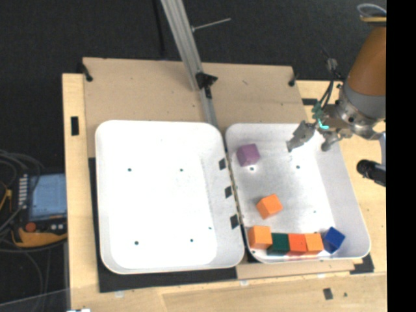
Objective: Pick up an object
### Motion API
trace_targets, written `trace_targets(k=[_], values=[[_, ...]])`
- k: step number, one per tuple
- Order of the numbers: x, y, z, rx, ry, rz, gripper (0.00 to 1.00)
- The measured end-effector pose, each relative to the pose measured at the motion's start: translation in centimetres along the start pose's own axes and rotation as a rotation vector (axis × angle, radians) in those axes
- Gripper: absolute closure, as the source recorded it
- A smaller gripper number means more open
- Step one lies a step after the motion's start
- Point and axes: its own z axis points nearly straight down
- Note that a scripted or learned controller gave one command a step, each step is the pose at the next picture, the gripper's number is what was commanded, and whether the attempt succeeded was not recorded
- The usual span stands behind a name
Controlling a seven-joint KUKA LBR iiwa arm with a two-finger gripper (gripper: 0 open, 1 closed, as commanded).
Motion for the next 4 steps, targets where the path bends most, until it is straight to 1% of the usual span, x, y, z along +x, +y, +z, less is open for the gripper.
trace_targets(k=[1,2,3,4], values=[[-0.1,0.1,4.2,0.004,-0.001,0.003,0.0],[0.7,-0.5,9.9,0.005,0.0,0.006,0.0],[0.5,-0.6,15.1,0.005,-0.001,0.007,0.0],[0.5,-0.4,13.7,-0.002,0.0,0.014,1.0]])
